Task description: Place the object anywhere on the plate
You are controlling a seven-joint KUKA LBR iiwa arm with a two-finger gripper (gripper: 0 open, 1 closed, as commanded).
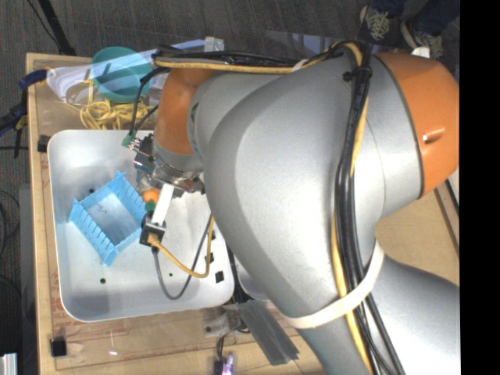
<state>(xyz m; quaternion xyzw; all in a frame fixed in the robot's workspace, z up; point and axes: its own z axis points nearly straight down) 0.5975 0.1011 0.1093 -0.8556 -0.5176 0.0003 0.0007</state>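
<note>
Camera view: arm (pixel 312 170) hides right bin, gripper (pixel 150 187) fingertips unclear

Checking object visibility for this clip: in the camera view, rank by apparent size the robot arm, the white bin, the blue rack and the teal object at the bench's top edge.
1. robot arm, inflated by nearness to the camera
2. white bin, partly covered
3. blue rack
4. teal object, close to the rack; ranking unsure

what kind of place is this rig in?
Most likely a robotics lab. A grey-and-orange arm reaches over a white bin on a wooden bench, loose cables lie coiled nearby, and dark carpet lies beyond.
</note>
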